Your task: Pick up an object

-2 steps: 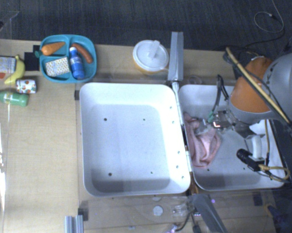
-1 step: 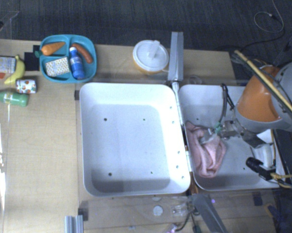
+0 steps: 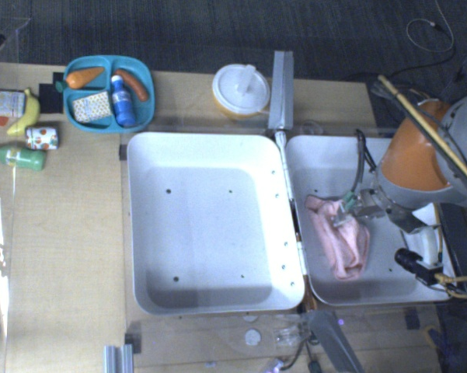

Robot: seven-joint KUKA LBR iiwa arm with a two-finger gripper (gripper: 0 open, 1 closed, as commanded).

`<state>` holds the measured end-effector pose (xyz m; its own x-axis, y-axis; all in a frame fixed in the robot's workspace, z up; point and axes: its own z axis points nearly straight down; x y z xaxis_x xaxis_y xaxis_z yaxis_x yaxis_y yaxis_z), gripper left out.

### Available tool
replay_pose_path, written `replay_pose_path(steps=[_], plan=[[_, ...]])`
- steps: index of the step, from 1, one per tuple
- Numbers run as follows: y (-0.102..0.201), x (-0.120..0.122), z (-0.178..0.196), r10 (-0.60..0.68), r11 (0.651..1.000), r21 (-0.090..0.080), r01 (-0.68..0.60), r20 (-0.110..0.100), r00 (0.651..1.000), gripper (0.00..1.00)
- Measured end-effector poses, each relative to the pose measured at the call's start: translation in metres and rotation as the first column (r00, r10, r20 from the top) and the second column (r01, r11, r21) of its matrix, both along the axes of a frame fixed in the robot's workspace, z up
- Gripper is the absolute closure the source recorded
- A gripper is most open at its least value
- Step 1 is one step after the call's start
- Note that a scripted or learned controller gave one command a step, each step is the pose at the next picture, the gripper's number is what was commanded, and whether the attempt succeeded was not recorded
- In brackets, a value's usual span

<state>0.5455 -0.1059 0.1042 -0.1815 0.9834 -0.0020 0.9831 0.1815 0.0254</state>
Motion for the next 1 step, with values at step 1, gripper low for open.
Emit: replay_pose_path(steps=[1], plan=[[0.0269, 0.0433, 0.0809, 0.123, 0.992, -0.003, -0.123, -0.021, 0.992, 1.0]])
